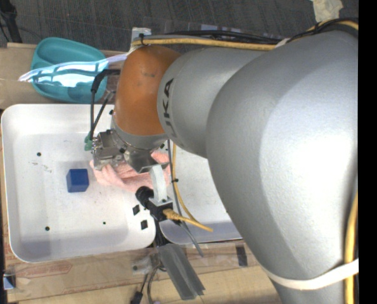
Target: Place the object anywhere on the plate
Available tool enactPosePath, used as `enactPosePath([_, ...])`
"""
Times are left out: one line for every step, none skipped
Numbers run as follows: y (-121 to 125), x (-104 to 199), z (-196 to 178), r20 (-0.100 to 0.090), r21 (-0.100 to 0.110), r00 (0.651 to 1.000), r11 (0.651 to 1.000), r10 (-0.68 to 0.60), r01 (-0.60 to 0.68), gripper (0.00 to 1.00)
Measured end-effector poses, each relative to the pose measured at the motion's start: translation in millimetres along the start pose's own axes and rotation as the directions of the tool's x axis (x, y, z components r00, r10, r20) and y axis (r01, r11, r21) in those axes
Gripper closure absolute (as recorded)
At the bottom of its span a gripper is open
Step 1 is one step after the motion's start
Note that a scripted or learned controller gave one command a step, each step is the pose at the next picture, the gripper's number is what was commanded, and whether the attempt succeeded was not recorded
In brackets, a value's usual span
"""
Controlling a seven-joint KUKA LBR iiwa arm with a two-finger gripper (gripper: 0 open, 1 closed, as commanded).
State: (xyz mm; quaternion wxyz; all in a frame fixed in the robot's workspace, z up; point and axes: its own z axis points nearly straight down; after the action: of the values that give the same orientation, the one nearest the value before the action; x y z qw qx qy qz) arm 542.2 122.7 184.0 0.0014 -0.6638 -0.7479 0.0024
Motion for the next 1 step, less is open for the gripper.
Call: enactPosePath([-12.2,83.0,-1.2,0.0,-0.003,0.996,0.996,0.09,-0.09,1.0])
